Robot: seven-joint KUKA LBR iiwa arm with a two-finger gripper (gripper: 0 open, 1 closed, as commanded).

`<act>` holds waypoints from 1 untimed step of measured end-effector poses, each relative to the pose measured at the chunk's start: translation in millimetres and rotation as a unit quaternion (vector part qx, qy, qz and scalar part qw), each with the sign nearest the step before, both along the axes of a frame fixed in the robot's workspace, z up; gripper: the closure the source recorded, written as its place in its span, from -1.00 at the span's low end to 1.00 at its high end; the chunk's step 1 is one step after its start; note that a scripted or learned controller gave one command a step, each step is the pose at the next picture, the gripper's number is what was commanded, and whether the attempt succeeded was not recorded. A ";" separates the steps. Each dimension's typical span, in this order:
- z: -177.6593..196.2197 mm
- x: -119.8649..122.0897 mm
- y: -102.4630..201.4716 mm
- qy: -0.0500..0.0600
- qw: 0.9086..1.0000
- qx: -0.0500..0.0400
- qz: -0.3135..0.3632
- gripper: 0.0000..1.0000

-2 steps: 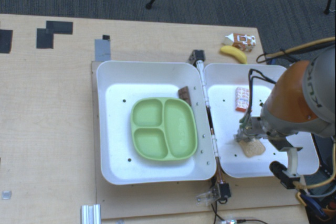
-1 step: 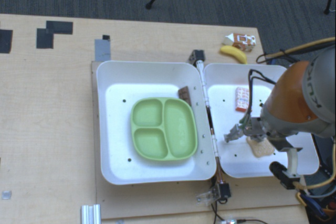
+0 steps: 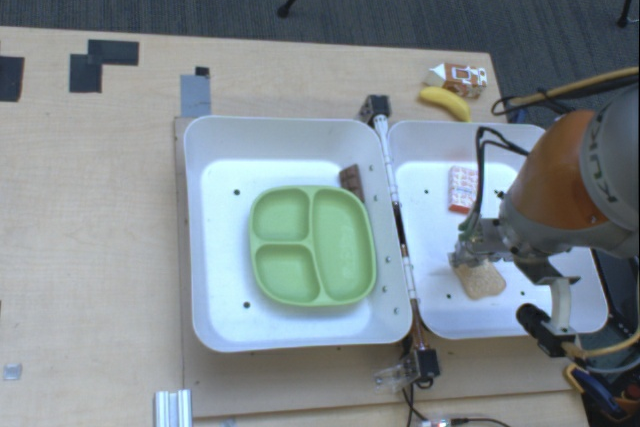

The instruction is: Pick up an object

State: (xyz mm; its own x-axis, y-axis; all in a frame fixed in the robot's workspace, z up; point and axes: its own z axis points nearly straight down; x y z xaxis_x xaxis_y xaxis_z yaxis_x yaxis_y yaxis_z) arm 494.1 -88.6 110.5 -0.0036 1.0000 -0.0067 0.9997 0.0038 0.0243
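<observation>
Light wooden bench (image 3: 90, 235) is sitting on dark grey carpet, w/ two shallow white bins side by side. Left bin (image 3: 215, 245) is holding a pale green three-compartment plastic plate (image 3: 312, 245), plus a small brown block (image 3: 352, 179) at the plate's upper right. Right bin (image 3: 430, 185) is holding a red-and-white patterned packet (image 3: 462, 187) and a tan bread-like slice (image 3: 482, 281). Grey arm's gripper (image 3: 474, 253) is hanging directly over the slice's upper-left edge; can't tell its state, nor whether there's contact. A yellow banana (image 3: 444, 101) is lying on the bench beyond the bins.
</observation>
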 end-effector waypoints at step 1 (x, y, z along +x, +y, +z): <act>0.0 0.0 0.0 0.000 1.000 0.000 0.000 -1.00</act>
